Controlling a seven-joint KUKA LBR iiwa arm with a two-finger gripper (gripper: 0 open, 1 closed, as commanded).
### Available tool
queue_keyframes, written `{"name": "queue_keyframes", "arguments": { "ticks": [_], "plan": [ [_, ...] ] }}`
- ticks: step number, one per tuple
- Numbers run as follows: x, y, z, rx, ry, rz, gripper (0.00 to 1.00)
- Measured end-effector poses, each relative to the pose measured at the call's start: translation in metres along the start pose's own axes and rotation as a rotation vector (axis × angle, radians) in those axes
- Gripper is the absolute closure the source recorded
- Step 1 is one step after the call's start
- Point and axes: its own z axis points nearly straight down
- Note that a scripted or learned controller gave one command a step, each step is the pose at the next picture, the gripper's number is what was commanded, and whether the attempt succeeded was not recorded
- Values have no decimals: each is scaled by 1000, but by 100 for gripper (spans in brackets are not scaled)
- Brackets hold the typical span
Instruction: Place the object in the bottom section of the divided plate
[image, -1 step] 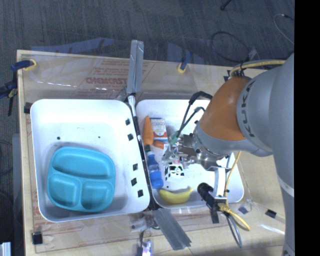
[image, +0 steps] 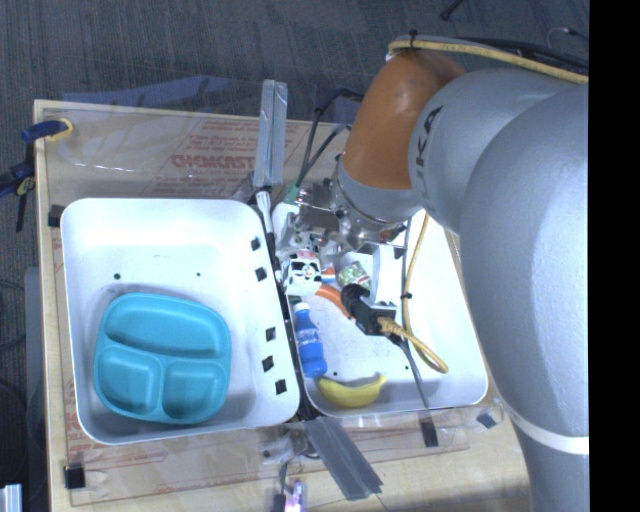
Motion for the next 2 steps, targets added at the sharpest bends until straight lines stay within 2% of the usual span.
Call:
{"name": "queue_keyframes", "arguments": {
  "ticks": [1,2],
  "plan": [
    [83,-40,18,2,-1,-251,100],
    [83,-39,18,2,-1,-251,0]
  ]
}}
